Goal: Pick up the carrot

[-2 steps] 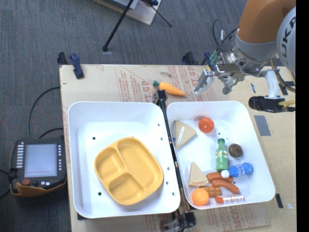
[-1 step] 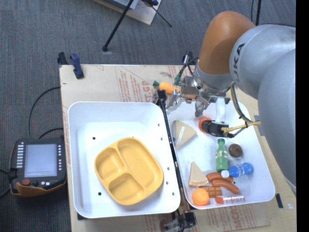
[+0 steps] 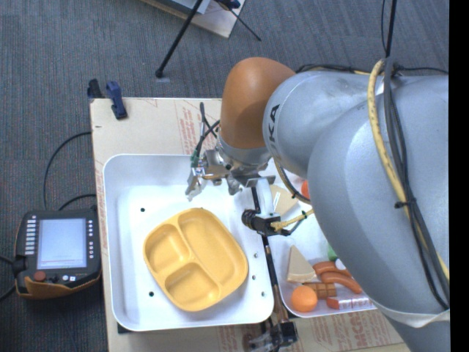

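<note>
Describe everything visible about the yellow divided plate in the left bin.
The yellow plate looks like moulded plastic, a rounded square with three compartments: one long section along one side and two smaller ones beside it. All three hold nothing. It lies flat, turned diagonally, on the floor of the left bin, toward its near right part. The gripper is above its far edge, not touching it.

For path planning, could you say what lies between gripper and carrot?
In the camera view, a pale wedge lies between the gripper and the carrot.
</note>
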You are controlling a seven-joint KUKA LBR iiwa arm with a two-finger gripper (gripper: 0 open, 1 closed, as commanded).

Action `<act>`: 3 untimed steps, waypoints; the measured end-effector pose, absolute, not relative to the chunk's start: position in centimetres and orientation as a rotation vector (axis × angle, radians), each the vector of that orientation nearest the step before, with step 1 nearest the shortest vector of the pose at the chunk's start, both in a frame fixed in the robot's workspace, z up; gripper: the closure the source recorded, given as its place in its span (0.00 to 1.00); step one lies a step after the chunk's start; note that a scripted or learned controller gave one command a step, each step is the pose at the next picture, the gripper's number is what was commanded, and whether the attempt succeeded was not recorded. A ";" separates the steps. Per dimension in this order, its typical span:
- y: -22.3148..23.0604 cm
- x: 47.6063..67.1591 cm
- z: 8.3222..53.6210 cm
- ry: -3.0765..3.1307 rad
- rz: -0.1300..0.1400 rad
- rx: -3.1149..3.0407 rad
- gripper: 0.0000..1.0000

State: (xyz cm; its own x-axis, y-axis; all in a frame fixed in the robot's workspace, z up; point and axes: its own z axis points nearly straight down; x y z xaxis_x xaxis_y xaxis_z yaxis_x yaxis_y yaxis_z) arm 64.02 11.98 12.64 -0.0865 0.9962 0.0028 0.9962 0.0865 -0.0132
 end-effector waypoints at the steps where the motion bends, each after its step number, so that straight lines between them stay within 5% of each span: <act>1: 16.9 58.6 13.0 -2.326 0.007 -2.101 0.00; 2: 20.3 49.2 11.8 -2.249 0.012 -2.185 0.00; 3: 22.6 54.5 28.3 -2.108 -0.014 -2.333 0.00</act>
State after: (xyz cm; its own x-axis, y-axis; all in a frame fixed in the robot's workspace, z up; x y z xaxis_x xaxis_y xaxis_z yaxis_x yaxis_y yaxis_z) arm 54.50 22.61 28.35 0.1007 0.9949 0.0049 0.9949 -0.1008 0.0079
